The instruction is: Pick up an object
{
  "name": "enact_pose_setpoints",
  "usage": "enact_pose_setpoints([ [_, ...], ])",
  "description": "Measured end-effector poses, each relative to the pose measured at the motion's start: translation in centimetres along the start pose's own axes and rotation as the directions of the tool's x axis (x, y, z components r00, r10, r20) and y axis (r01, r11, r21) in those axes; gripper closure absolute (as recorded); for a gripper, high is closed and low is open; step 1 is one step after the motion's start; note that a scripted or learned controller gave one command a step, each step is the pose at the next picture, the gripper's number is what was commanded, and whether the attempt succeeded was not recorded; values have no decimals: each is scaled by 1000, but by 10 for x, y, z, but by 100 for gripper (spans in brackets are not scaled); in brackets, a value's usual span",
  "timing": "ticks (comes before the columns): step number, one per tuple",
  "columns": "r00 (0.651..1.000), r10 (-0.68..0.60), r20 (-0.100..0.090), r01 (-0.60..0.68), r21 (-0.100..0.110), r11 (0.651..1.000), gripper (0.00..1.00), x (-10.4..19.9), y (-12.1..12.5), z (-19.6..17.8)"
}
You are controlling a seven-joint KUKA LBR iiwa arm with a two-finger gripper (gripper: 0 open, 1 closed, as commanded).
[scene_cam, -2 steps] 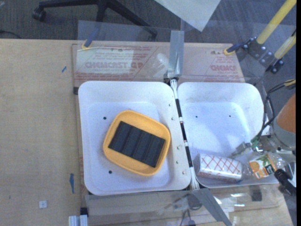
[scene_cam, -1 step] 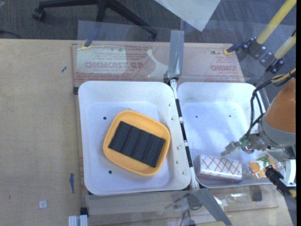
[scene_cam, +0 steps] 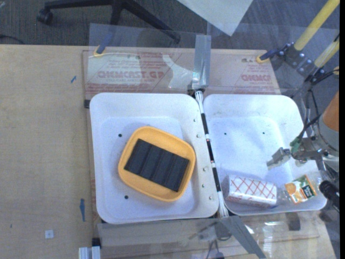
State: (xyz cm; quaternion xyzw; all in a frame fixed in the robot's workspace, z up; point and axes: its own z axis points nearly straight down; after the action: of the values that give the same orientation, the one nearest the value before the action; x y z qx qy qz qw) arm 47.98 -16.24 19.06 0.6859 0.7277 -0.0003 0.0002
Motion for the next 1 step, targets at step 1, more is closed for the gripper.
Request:
enact_pose_setpoints([
  [1,999,-48,2,48,-11,999,0,30,5,102],
])
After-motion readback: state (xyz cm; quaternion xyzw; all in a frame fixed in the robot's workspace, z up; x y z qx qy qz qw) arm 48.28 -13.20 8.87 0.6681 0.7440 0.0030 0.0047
